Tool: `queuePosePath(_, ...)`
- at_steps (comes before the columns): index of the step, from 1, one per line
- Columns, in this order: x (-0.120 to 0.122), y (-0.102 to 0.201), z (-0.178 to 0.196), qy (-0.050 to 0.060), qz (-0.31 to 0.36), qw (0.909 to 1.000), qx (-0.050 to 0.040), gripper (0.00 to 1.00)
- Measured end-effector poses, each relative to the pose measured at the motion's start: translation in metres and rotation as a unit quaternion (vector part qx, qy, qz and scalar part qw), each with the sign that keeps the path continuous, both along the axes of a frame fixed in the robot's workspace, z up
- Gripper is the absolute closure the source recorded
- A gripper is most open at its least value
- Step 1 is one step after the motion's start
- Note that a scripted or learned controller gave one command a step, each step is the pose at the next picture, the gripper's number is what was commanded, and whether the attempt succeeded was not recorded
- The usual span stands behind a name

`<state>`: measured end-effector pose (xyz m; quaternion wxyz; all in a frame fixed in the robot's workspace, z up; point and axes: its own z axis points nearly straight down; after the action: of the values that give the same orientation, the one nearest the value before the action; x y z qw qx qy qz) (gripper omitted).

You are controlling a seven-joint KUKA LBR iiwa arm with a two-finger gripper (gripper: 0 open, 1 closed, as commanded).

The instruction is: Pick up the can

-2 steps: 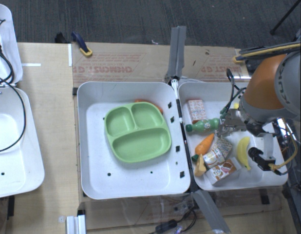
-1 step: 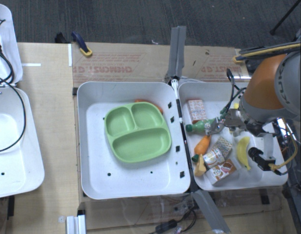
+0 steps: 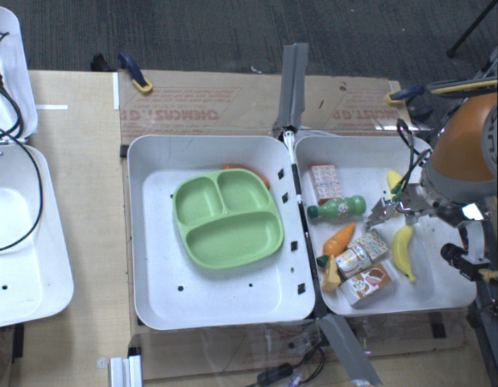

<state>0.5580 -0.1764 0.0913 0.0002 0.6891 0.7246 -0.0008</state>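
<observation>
The can (image 3: 363, 254) is lying on its side in the right bin (image 3: 442, 293), long axis slanting from near-left up to far-right, squeezed between the plastic carrot (image 3: 340, 239) and a small carton (image 3: 369, 282); its label looks glossy, though it's blurry from here. The gripper (image 3: 383, 214) hangs just beyond it by the green bottle (image 3: 338, 209), metal fingers spread a little, nothing between them. Smooth green divided plate (image 3: 228, 218) sits in the left bin (image 3: 152, 280).

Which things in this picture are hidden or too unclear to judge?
- Gripper: too small to tell how its fingers stand.
- Can: label too small to read.
- Orange item behind the green plate: mostly covered by the plate.
- Arm: cut off by the right edge.
</observation>
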Motion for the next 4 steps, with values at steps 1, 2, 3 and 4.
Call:
queuePosePath(1, 0.061, 0.071, 0.029, -0.001, -0.137, 0.9906, 0.0, 0.0)
queuePosePath(2, 0.037, 0.007, 0.022, 0.001, -0.218, 0.976, -0.0002, 0.0)
queuePosePath(3, -0.001, 0.058, 0.0, 0.001, -0.241, 0.9704, 0.0, 0.0)
queuePosePath(4, -0.051, -0.005, 0.0, 0.001, -0.288, 0.9577, 0.0003, 0.0)
